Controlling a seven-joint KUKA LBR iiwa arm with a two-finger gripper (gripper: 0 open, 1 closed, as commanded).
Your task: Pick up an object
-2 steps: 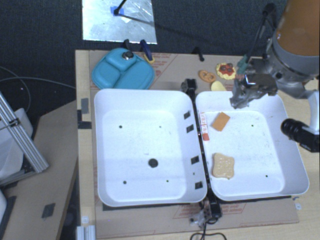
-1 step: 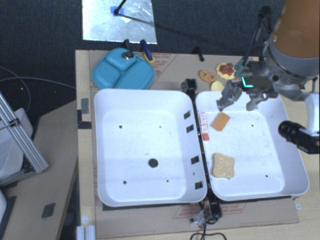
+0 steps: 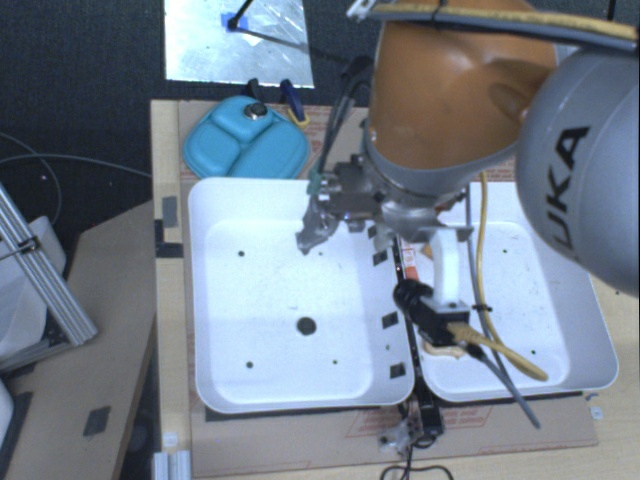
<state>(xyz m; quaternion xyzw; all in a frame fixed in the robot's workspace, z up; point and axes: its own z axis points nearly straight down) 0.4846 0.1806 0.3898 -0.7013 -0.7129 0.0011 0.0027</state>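
Left bin (image 3: 215,388): we find it nearest on the counter (image 3: 185,438), beside the right bin (image 3: 570,363).
Dark round piece (image 3: 306,326): it lies flat on the left bin's floor, towards the near middle, apart from every wall and with nothing around it.
End effector (image 3: 312,236): it hangs above the far half of the left bin, well apart from the piece. We cannot tell whether it is wide or narrow, and we see nothing held.
Step in hand: approach, in our judgement. We advise bringing it nearer and centring it over the piece before descending straight. A thin, low piece leaves little to grip.
Heading and long axis: the piece reads as round and is too small to show either, so any grip angle should serve.
Blue container (image 3: 245,143): beyond the bins, not involved.
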